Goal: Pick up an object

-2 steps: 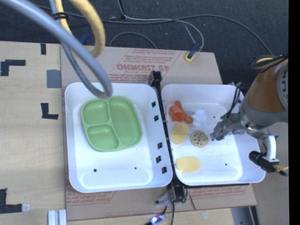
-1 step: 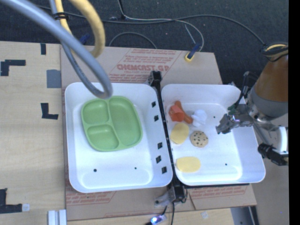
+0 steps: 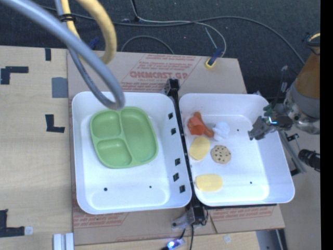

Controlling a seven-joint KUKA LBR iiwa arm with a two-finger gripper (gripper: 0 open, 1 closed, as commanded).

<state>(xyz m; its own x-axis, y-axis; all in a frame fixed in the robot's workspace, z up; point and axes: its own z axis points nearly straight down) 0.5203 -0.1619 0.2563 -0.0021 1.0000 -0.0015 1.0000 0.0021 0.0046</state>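
Note:
The right bin (image 3: 260, 163) holds several small items near its left side: an orange-red piece (image 3: 198, 124), a white piece (image 3: 222, 129), a pale yellow round piece (image 3: 199, 148), a brown cookie (image 3: 221, 154) and a yellow oval piece (image 3: 208, 182). My gripper (image 3: 258, 130) hangs over the right part of that bin, to the right of the items and apart from them. Nothing shows between its fingertips.
The left bin (image 3: 93, 189) bears a green divided tray (image 3: 124, 137). A grey hose (image 3: 78, 51) and a yellow hose (image 3: 99, 14) cross above its top left. Black clips run along the divider (image 3: 179, 145) between the bins. Cables lie behind the bins.

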